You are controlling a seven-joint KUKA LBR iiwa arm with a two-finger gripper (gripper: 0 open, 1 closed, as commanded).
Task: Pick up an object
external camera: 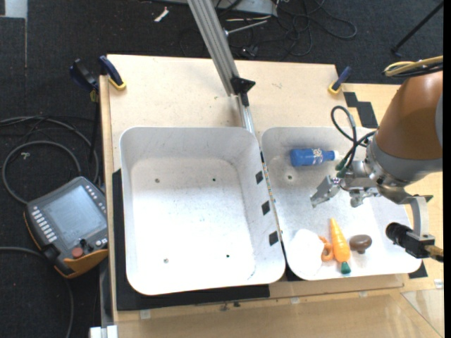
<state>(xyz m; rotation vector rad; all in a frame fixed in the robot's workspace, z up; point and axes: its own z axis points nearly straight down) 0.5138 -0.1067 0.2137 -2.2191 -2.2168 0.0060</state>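
Note:
In the right bin (282, 143) lie a blue bottle (311, 157) near the back, an orange carrot-shaped toy (339, 241) with a green tip near the front, a small brown rounded object (361, 243) right of it, and a white disc (306, 251) at the front left. My gripper (340, 193) hangs over the bin's middle, between the bottle and the carrot. Its two fingers (323, 192) are spread apart with nothing between them.
The left bin (127, 146) sits beside the right one, across a shared divider. A slanted metal rail (215, 37) crosses the bench at the back. Yellow clamps (113, 76) mark the bench corners. A teach pendant (67, 224) lies on the floor at left.

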